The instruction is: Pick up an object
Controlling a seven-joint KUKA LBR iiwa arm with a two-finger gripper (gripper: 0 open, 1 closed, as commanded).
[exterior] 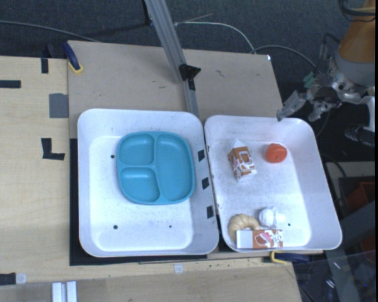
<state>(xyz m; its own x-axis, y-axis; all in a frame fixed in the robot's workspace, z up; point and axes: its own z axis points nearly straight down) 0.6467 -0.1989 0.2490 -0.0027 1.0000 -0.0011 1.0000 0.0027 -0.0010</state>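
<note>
- The pincer point(300, 107) hangs above the right white bin's point(315, 168) far corner, fingers spread, gripping nothing.
- A small orange round object point(276, 153) lies in this bin, near a brown-white carton point(241, 162).

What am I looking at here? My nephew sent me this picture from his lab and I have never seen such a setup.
One camera fixed above a bench looks down at a slant. At the upper right is a robot arm, grey with an orange band, and its gripper hangs just past the far corner of the right bin; nothing lies between its fingers. Two shallow white bins sit side by side. The left bin holds a blue divided plate. The right bin holds a small brown-and-white carton, an orange round thing, and along its near edge a croissant-like piece, a white thing and a flat red-and-white box. The robot is meant to pick up one object.
</note>
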